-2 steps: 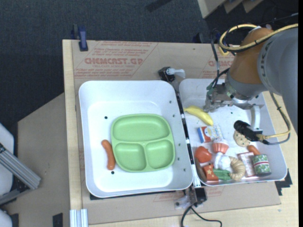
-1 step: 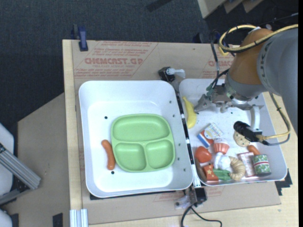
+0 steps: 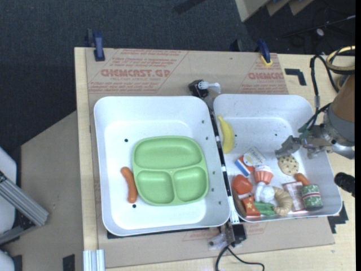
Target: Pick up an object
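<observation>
- Left bin [image 3: 107,151]: green divided plate [image 3: 169,170], toy sausage [image 3: 130,184] beside it.
- Right bin [image 3: 265,103]: banana [image 3: 226,134], cookie [image 3: 288,164], heaped toy foods [image 3: 271,196].
- Gripper [image 3: 289,145] above the cookie; grip cannot be told.

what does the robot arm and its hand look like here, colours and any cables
The arm enters from the right: a rounded body with an orange-brown band above a grey wrist section. The hand is dark grey metal with a small green patch near its base. Black cables loop beside the arm, along with a yellow one near the top right.

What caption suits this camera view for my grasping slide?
End effector above the right bin of toy food; green tray and sausage in left bin.
</observation>
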Motion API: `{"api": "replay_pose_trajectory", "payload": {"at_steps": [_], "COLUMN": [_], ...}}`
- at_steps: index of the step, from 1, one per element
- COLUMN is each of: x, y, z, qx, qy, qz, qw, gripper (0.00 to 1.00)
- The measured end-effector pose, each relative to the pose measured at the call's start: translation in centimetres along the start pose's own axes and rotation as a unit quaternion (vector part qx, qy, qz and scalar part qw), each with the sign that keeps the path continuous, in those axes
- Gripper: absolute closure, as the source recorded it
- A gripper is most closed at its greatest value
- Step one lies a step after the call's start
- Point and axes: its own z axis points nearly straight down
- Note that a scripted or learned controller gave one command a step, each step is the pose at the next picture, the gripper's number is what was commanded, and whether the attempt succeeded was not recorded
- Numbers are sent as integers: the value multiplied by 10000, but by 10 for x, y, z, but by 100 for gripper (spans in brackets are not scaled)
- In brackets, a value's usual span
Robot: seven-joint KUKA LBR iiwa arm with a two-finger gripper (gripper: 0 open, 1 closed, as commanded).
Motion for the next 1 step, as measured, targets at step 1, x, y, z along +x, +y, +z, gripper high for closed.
{"api": "replay_pose_trajectory", "payload": {"at_steps": [1], "x": [-35], "y": [-33], "z": [91], "qx": [32], "qy": [25], "qz": [-24], "qw": [10000], "gripper": [0]}}
